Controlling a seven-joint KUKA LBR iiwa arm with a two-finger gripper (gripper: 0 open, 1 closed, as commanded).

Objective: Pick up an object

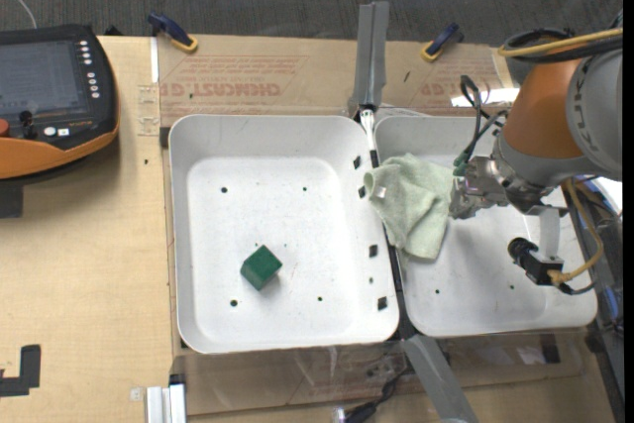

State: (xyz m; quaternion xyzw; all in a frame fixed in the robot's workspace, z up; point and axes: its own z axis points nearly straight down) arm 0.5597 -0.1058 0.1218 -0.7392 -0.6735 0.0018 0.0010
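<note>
A small green cube (262,267) lies in the left bin (198,213), towards its front. A crumpled pale green cloth (411,198) sits at the left side of the right bin (495,302), and its left edge drapes over the rim between the two bins. My gripper (464,197) is down at the cloth's right edge and touches or nearly touches it. The grey arm with its orange band (550,114) comes in from the right, above the right bin.
A teach pendant (50,104) rests on the bench at far left. Two clamps (173,33) (441,40) hold the cardboard at the back. A grey upright post (371,54) stands behind the bins' shared rim. Cables (540,263) hang from the wrist over the right bin.
</note>
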